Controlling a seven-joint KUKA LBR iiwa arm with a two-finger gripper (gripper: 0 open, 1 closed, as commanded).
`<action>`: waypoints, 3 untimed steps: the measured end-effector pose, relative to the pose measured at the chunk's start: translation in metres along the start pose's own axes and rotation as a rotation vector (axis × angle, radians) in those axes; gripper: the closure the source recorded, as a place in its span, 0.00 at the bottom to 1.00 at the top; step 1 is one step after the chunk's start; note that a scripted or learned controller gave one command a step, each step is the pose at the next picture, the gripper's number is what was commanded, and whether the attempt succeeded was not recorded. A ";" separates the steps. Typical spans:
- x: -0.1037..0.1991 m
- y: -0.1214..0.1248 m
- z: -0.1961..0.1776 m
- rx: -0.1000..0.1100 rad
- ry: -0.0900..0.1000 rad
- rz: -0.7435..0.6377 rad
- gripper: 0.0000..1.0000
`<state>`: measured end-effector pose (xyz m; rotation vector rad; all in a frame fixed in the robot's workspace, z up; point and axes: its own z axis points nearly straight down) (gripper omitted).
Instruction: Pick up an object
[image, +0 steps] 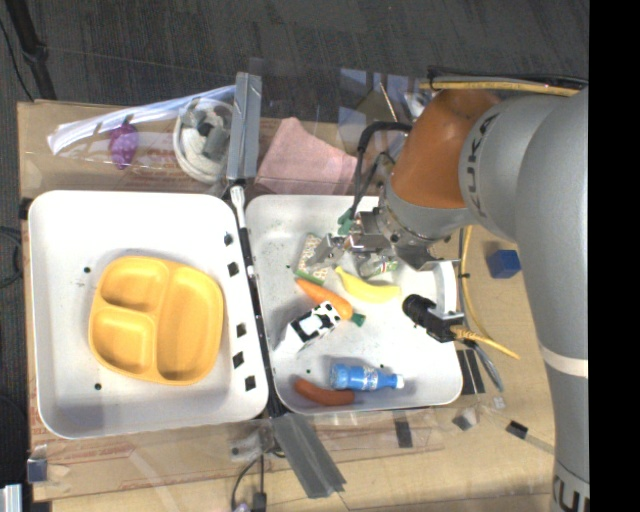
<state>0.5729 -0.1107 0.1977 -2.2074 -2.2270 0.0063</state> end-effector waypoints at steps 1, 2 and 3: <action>-0.010 0.005 0.107 -0.003 -0.001 -0.114 0.00; -0.010 0.004 0.098 0.000 -0.002 -0.117 1.00; 0.069 0.005 -0.022 -0.005 -0.001 -0.096 1.00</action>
